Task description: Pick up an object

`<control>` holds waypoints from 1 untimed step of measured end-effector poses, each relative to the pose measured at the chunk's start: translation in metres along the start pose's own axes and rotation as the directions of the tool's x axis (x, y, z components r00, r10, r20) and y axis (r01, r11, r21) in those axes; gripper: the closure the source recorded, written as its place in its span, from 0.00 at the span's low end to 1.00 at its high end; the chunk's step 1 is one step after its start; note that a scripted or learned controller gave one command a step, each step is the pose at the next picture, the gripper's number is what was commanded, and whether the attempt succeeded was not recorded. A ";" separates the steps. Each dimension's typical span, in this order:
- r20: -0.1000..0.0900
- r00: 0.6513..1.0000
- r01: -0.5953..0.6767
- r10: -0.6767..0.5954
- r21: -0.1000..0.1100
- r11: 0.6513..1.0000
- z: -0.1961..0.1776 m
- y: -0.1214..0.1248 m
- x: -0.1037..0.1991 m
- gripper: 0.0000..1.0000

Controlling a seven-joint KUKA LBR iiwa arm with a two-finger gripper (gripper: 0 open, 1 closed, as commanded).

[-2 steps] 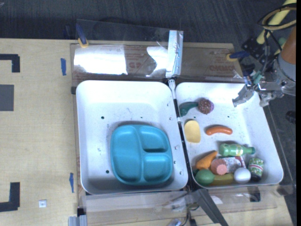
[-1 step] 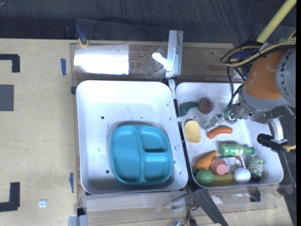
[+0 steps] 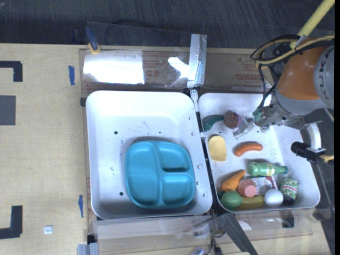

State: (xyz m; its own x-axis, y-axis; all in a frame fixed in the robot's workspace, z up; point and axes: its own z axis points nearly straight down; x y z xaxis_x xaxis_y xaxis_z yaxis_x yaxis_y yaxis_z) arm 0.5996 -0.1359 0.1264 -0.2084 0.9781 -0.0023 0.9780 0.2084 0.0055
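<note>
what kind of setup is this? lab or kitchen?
Most likely a lab pick-and-place test bench, not a kitchen: two white bins sit on a taped wooden bench, one holding toy food like a sausage, and a grey arm reaches in.

Arm (image 3: 305, 84) reaches in from right, gripper (image 3: 248, 125) lowered, pointing left

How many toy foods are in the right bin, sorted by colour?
Green: 4, a dark piece, bottle, round one, patterned one
Orange or red: 3, sausage, carrot, round piece
Yellow: 1
Brown: 1
White: 1
Total: 10 that I can tell apart
</note>
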 end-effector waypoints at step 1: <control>0.000 0.923 0.385 -0.385 -0.001 0.923 0.039 -0.037 0.036 0.00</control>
State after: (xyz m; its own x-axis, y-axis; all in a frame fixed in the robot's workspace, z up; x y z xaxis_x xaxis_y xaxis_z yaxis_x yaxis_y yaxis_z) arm 0.5559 -0.1081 0.0875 -0.5685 0.8226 -0.0044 0.8226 0.5686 0.0051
